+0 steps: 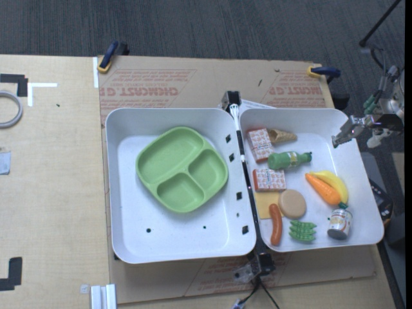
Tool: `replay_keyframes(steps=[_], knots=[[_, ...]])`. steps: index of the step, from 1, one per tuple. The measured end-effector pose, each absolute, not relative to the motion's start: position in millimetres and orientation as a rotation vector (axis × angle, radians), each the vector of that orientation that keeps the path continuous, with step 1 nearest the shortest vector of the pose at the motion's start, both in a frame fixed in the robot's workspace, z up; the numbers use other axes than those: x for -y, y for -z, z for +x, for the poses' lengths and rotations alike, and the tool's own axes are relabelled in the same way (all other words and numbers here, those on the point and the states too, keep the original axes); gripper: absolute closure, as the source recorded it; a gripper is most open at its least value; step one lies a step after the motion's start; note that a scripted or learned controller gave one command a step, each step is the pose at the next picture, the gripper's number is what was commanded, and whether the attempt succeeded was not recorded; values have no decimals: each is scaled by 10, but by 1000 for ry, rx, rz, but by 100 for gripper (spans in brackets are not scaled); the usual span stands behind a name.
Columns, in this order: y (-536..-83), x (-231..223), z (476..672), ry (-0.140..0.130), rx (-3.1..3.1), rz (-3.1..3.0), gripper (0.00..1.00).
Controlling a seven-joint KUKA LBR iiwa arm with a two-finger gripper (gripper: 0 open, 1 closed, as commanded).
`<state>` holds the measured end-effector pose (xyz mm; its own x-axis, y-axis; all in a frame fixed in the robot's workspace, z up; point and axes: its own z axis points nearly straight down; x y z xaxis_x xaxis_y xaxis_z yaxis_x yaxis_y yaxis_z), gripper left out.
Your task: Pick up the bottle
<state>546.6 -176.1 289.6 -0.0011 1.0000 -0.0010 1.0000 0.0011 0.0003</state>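
Two white bins side by side on the bench: left bin (122,237) has a green divided plate (182,168), three compartments, sitting a bit toward the far side. Right bin (370,227) holds the toy food. Bottle (288,159) is green, lying on its side in the middle-far part of the right bin, cap end pointing right, fat end left. Just behind it to the left a red-and-white box (259,143), and an ice cream cone (282,135) lying flat near the far wall. Just in front of the bottle another red-and-white box (270,179). Right of the bottle, near but apart: carrot (322,188) touching a banana (334,185). Tan round bun (292,203) in the middle, sausage (276,224) left of it near the divider, green pea pods (302,230) at the near side, small can (340,224) at the near right corner, upright or nearly. Gripper (342,138) sits at the right bin's far right rim, well apart from the bottle, nothing between its fingers; too small and blurred, so how wide they stand cannot be told. Cardboard sheet (161,82) under both bins.
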Motion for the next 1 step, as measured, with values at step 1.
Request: replay_keyframes(steps=[1], knots=[[-2992,1763,5473,1,-2224,2216,100]])
